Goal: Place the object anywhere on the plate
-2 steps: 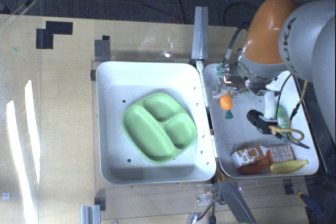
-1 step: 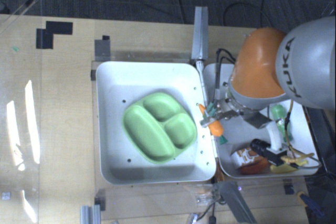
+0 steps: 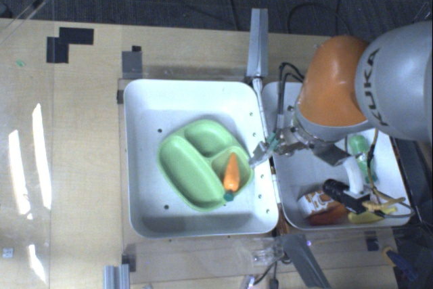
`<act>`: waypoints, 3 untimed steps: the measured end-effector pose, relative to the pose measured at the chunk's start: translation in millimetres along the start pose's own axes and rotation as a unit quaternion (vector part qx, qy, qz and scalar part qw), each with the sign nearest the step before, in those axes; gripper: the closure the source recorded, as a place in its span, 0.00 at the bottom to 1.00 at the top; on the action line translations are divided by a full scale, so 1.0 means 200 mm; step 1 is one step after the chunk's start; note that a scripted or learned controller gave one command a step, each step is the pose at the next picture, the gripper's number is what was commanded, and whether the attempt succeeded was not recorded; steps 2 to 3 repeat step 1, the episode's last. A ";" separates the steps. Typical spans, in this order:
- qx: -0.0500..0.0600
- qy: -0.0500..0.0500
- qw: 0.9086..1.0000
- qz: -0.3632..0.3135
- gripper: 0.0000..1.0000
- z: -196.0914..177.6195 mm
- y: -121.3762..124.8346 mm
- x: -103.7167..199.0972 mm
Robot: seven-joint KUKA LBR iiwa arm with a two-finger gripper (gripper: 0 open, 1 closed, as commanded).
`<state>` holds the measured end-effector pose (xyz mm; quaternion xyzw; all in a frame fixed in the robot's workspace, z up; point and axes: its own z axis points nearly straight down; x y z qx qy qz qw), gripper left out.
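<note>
**benchwatcher:** So, going left to right: the wooden tabletop [image 3: 67, 145] is sitting bare on the left, then the left bin [image 3: 145, 213] is carrying a green divided plate [image 3: 186, 169]. An orange carrot [image 3: 231, 172] is lying in the plate's small right-hand compartment, its green tip pointing toward the near rim.

**gripnerd:** Yeah, the carrot is resting on the plate, with nothing holding it. The gripper [image 3: 260, 153] is hanging just right of the plate, over the wall between the two bins, apart from the carrot.

**benchwatcher:** How are the fingers looking to you?

**gripnerd:** Honestly can't tell, it's too small and blurry there. The grey arm [image 3: 399, 78] with its orange band [image 3: 333, 81] is reaching in over the right bin [image 3: 291, 210], where a brown packet [image 3: 318, 203], a black thing [image 3: 344, 194] and some yellow bits [image 3: 372, 213] are piling up near the front edge.
</note>
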<state>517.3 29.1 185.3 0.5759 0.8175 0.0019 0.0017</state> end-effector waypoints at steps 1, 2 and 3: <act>-0.001 -0.001 0.993 -0.116 0.00 0.00 -0.03 -0.35; -0.001 -0.001 0.993 -0.116 0.00 0.00 -0.03 -0.35; -0.001 -0.001 0.993 -0.116 0.00 0.00 -0.03 -0.35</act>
